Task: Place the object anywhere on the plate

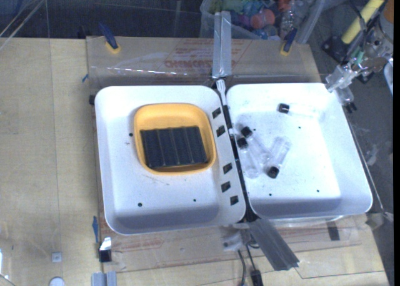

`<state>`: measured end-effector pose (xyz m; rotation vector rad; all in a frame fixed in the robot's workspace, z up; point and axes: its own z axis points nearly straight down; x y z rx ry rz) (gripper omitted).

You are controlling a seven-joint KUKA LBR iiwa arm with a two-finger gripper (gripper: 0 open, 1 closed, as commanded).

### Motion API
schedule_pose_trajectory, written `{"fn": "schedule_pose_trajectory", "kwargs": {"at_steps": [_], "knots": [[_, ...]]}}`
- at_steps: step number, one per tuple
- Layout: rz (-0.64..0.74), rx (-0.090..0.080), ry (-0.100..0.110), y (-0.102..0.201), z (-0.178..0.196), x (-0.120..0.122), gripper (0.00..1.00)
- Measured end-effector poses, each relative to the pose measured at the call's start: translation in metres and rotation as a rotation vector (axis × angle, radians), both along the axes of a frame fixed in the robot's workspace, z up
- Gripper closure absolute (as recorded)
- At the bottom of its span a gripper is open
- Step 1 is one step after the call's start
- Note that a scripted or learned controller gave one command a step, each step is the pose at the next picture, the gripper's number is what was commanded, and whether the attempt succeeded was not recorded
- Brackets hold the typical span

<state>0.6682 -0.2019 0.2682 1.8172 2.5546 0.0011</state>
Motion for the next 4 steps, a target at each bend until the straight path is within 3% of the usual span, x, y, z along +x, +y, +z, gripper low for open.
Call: {"fn": "schedule_pose_trajectory", "kwargs": {"at_steps": [1, 2, 3, 4], "knots": [[0.243, -0.001, 0.000, -0.021, 0.011, -0.001, 1.00], [0.418, -0.002, 0.000, -0.019, 0.025, 0.000, 1.00], [0.513, 0.001, 0.004, -0.019, -0.025, -0.008, 1.00], [0.646, -0.003, -0.001, -0.019, 0.008, -0.008, 1.00]]}}
